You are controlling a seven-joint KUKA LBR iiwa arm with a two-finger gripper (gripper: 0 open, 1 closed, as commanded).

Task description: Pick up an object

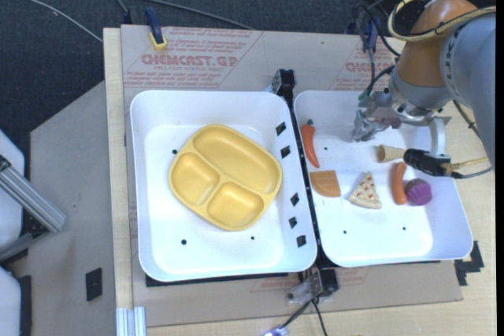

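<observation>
Arm: grey with an orange band, entering from the right and bent over the far part of the right bin [453, 236].
Gripper [368, 127]: low over the bin's far-left area, above bare white floor – whether it is open or closed cannot be told from this slant, and no object is seen between its tips.
Pick candidates: all in the right bin, all lying on the floor.
Chili [310, 144]: red with a green stem, along the left wall, left of the gripper and apart from it.
Toast [326, 183]: orange-brown slab, near side of the chili.
Pizza slice [366, 192]: triangular, just right of the toast, nearer than the gripper.
Cone [389, 153]: small tan piece, just right of the gripper – the closest item to it.
Sausage [400, 182]: red, upright in the view, touching or nearly touching the purple piece [418, 192] on its right.
Left bin [150, 240]: carries a yellow tray [225, 176] with three compartments, nothing in them.
Progress: early stage by judgement; approach is made, no lift is shown.
Remaining: settle on one item, close on it, raise it clear of the bin.
Likely target: cone or chili, judged from proximity alone.
</observation>
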